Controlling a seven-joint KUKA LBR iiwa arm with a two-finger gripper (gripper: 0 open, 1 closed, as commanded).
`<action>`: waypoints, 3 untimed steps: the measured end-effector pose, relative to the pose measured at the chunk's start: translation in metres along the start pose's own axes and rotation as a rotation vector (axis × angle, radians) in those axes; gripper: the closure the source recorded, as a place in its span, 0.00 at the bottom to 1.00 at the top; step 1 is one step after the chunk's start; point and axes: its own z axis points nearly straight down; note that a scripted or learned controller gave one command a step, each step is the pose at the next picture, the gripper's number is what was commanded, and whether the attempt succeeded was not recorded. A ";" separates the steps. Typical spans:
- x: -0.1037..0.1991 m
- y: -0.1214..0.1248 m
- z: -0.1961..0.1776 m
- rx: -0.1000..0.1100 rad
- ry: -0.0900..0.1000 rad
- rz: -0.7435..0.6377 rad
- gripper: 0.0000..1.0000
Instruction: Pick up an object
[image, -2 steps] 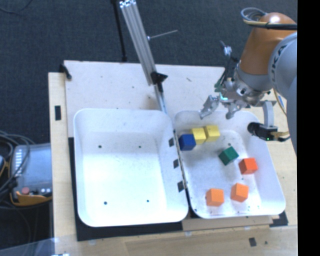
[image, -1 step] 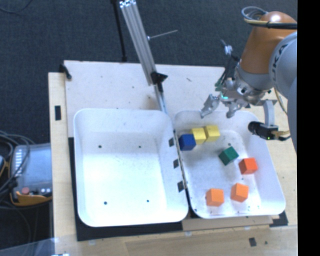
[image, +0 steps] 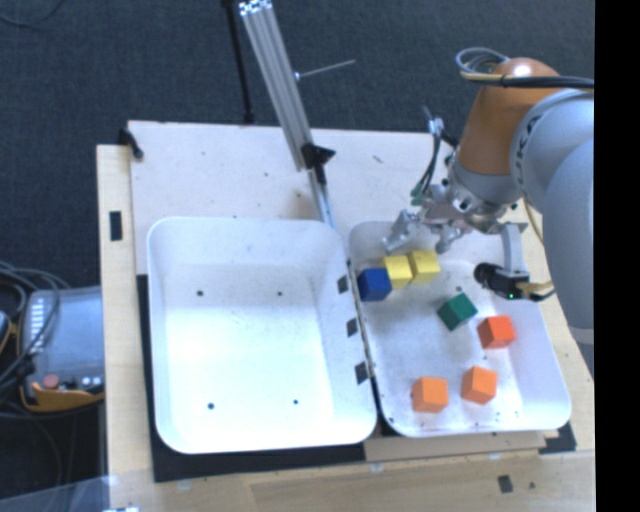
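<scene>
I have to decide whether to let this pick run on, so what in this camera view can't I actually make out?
- Pincer: small and blurred above the two yellow blocks; open or shut is unreadable, and so is any contact with them.
- Blue block: sits against the right bin's left wall; touching or apart is unclear.
- Arm: cut off by the right edge of the view.

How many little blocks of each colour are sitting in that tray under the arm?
Orange blocks: 3
Yellow blocks: 2
Blue block: 1
Green block: 1
Total: 7, all in the right bin.
</scene>
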 end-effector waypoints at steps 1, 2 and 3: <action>0.006 0.003 0.046 -0.012 -0.007 0.002 0.00; 0.006 0.006 0.042 -0.020 -0.003 0.003 0.00; 0.005 0.007 0.030 -0.025 -0.005 0.003 1.00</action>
